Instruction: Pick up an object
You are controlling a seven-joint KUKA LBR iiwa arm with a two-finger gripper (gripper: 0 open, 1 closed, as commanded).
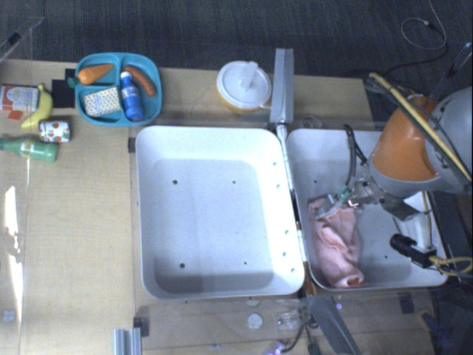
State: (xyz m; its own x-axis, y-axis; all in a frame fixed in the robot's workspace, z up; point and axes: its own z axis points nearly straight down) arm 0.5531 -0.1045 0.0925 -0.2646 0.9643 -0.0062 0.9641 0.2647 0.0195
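Right white bin (384,268), pincer (347,198) over pink cloth (336,246); grip unclear, fingers blurred

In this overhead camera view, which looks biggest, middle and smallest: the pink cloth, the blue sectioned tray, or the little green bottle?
1. Blue sectioned tray, though the pink cloth looks nearly as big
2. Pink cloth
3. Green bottle, plainly smallest
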